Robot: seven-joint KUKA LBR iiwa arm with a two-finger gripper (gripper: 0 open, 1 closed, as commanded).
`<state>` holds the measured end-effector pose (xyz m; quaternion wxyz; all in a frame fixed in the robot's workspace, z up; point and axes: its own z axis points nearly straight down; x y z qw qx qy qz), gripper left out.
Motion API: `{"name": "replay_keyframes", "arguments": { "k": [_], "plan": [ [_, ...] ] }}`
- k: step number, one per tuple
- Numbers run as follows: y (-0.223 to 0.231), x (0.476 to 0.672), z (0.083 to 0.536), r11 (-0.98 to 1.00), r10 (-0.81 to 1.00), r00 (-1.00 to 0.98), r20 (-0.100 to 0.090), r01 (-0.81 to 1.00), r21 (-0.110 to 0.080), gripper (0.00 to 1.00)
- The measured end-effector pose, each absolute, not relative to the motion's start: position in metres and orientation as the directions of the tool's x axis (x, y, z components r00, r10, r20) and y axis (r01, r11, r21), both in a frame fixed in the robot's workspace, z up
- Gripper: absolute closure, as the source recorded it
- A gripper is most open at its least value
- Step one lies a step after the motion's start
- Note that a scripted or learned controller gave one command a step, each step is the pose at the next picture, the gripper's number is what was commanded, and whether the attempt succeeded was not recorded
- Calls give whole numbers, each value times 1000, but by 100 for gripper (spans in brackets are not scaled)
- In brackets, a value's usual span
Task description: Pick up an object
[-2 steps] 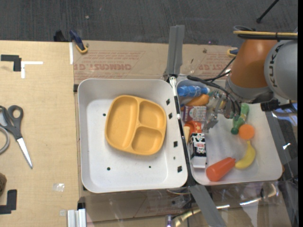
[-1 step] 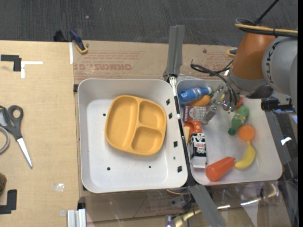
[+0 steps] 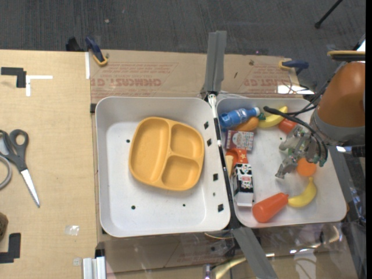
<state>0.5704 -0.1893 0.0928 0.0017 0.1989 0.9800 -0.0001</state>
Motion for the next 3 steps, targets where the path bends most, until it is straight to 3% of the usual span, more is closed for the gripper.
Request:
{"name": "replay_keyframes", "arguments": {
  "k": [1, 2, 3],
  "plan": [
    [-218, 506, 92, 951, 308, -951, -2, 308, 0, 0],
    [-118, 537, 92, 955, 297, -955, -3, 297, 1, 0],
    [-100, 523, 91, 931, 365, -931, -1, 365, 0, 0]
  ]
}}
